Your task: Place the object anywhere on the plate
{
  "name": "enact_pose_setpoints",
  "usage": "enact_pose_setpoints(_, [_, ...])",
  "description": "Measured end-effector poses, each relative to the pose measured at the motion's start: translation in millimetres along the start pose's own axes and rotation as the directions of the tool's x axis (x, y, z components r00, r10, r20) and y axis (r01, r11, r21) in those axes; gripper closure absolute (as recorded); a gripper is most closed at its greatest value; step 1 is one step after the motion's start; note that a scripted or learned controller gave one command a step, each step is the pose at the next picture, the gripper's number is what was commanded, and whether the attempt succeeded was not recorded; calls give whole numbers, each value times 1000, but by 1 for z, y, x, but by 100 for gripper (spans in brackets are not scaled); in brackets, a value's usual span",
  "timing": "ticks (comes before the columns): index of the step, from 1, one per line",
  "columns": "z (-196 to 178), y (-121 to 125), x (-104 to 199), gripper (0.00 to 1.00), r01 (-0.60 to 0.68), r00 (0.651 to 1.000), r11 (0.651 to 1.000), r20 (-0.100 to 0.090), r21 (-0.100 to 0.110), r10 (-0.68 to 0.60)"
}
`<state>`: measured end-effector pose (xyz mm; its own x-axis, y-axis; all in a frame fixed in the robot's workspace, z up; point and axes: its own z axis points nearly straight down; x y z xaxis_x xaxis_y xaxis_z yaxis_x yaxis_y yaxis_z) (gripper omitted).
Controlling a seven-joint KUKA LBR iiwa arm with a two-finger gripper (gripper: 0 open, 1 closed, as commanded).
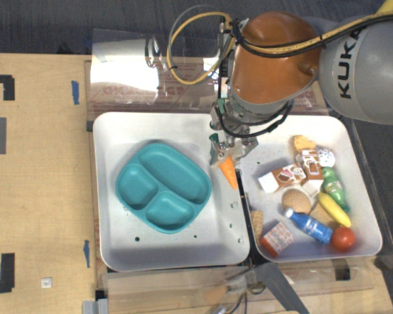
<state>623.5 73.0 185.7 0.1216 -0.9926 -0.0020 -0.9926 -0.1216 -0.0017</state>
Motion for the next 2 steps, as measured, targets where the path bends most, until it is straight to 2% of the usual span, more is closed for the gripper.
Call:
enact_pose_setpoints(1, [57,-35,-64,100,148,989,989,5,1,-148])
enact_pose_setpoints(2, [55,-36,-62,0,146,989,989,4,4,-146])
